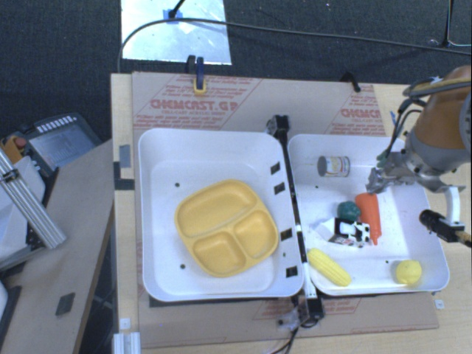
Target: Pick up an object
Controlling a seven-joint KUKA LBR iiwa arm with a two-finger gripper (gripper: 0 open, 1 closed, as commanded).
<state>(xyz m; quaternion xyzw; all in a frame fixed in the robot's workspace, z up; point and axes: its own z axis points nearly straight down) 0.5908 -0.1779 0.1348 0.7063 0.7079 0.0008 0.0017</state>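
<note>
The right bin [435,271] holds several small items. An orange carrot [369,212] lies upright in the picture near the middle. A teal lump [348,211] sits just left of it, and a black-and-white toy [352,232] lies below that. A small can [333,167] lies on its side at the back. A yellow corn cob [329,267] lies at the front left and a yellow lemon [408,272] at the front right. My gripper [377,178] hangs just above the carrot's top end, reaching in from the right on the grey and orange arm [442,127].
The left bin [158,161] holds a yellow three-compartment plate [225,227]. A black divider strip [287,198] runs between the bins. A black part of the arm [441,226] juts over the right bin's right rim. A cardboard sheet [221,98] lies under both bins.
</note>
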